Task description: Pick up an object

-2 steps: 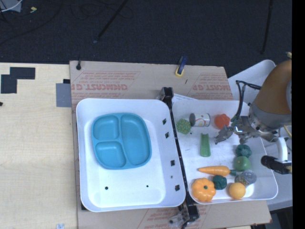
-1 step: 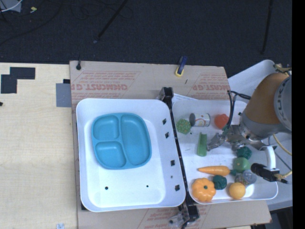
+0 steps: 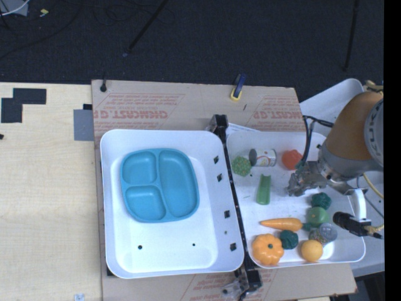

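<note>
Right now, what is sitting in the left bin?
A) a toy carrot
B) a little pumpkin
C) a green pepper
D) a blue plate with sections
D: the blue divided plate lies alone in the left bin, while the carrot and pumpkin lie in the right bin.

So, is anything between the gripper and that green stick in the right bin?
Nothing visible. The gripper sits just right of the green stick, with bare bin floor between them. The can and red piece lie farther back, and the carrot nearer the front.
</note>
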Available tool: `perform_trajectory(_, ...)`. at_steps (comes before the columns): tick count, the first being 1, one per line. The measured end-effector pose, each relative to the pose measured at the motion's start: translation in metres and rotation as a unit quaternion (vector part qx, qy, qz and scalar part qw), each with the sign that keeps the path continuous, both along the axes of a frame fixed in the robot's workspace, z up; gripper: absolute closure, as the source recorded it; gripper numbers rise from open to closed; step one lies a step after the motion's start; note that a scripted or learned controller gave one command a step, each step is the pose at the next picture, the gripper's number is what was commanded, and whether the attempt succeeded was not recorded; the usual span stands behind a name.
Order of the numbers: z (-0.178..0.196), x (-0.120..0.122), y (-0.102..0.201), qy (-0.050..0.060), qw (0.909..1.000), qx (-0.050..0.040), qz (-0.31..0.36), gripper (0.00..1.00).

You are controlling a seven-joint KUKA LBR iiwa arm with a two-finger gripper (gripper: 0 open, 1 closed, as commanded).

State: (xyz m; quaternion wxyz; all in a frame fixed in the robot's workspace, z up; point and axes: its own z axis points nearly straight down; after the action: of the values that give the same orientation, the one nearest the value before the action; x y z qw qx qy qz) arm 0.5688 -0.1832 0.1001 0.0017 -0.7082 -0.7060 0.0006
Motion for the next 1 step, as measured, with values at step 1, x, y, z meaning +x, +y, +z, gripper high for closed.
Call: perform_trajectory(1,0.0625,0.0059,-0.0016,-0.004,1.0,-0.0013,0.002,1.0)
